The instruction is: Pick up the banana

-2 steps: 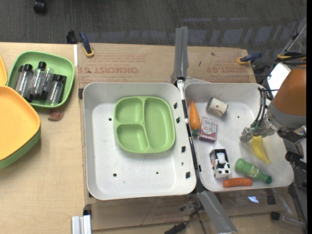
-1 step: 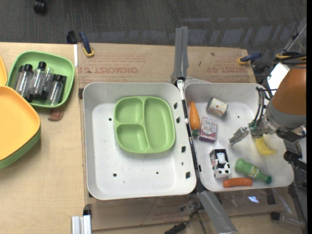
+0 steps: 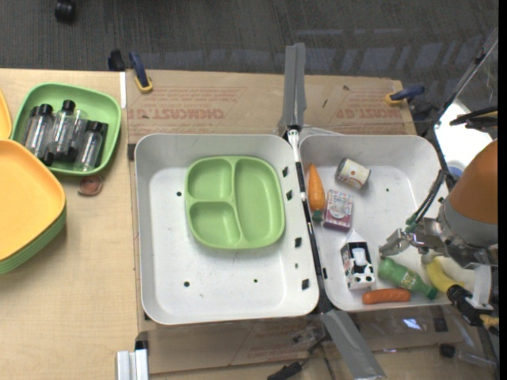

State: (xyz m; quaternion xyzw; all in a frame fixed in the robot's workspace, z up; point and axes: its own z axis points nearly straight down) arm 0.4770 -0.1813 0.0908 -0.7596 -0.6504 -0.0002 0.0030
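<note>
Banana (image 3: 440, 275) lies at the right bin's (image 3: 379, 142) lower right corner, just beside a green bottle (image 3: 405, 276) and partly hidden under the arm. The end effector (image 3: 404, 240) hangs just above and left of it; whether its fingers are spread or closed cannot be told. A green divided plate (image 3: 235, 202) sits in the left bin (image 3: 158, 236).

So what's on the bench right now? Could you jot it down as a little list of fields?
left bin: green divided plate
right bin: carrot, small can, pink packet, black-and-white carton, green bottle, red pepper, banana
claw: above the right bin's right side, near the banana
banana status: lying in the bin, partly hidden by the arm
</note>
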